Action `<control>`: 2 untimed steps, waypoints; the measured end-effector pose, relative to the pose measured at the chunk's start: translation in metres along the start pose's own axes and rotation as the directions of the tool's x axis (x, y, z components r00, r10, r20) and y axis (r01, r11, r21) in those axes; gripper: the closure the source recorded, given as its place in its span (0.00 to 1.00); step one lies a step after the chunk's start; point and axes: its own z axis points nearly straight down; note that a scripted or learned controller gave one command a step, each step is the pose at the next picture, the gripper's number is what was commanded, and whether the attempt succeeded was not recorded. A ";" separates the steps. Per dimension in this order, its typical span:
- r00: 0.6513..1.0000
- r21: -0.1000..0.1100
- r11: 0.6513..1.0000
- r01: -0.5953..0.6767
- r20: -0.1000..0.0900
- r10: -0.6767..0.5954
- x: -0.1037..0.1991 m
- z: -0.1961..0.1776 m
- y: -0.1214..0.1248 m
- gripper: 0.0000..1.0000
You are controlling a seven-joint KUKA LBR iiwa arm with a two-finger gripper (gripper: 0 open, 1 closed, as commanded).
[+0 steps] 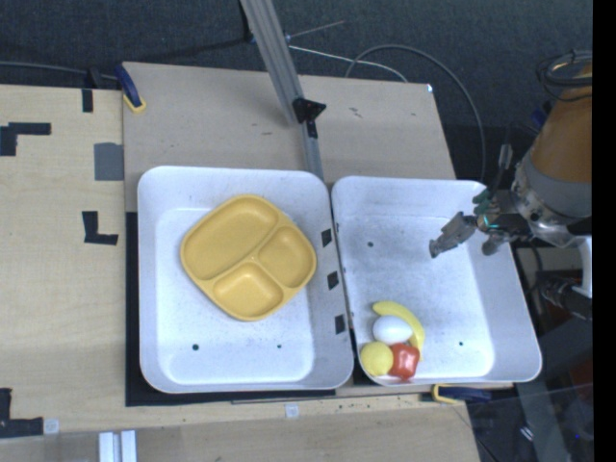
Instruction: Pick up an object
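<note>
The gripper (466, 236) is hanging over the upper right part of the right bin (423, 195), at the right of the frame, and how its jaws are standing cannot be told from this slant; nothing is showing between them. The likely targets are sitting down and to the left of it, huddled in the bin's lower left corner: a white egg (390, 329) lying against a yellow banana (408, 315) that is curving around it, with a round yellow fruit (376, 359) and a small red item (405, 361) just below, all 4 touching or nearly so. The banana's long axis is running roughly from upper left to lower right. The cluster is lying well apart from the gripper, so the coming move is probably calling for travel toward the lower left of the bin and then a descent. Crowding against the bin's wall is leaving little room for fingers. In the left bin (154, 258), a yellow divided plate (248, 256) with 3 compartments is lying flat on the speckled white floor.
</note>
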 end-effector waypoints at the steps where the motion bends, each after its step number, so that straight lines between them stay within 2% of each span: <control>1: 1.000 0.000 1.000 0.000 0.000 0.000 0.000 0.000 0.000 0.00; 2: 1.000 0.005 1.000 -0.001 0.000 0.001 0.001 0.046 0.006 0.00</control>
